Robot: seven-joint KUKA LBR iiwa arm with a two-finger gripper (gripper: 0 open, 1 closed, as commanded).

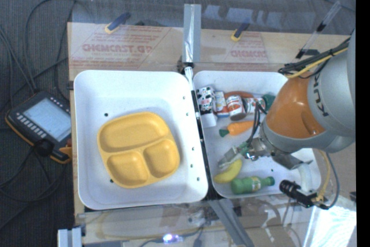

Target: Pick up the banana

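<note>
A dark grey carpeted floor (34,26) with loose black cables surrounds a brown wooden bench (133,46) that fills the middle of the frame. A handheld control pendant (39,120) with a lit screen lies on the floor at the left edge.

Two shallow white bins sit side by side on the bench. The left bin (92,182) holds a yellow compartment tray (139,148) with three sections, lying near its centre. The right bin (211,81) holds a cluster of small items: a black-and-white carton (204,98) and several small cans and jars (234,104) along its upper part, an orange carrot (240,128) just below them, and a green bottle (251,183) near its lower edge.

The banana (229,171) lies in the lower left part of the right bin, just above the green bottle.

The grey arm with its orange band (292,113) reaches in from the right of the frame. Its gripper (240,153) hangs just above the banana's upper end; whether its fingers are spread or closed cannot be told, and nothing is seen between them.
</note>
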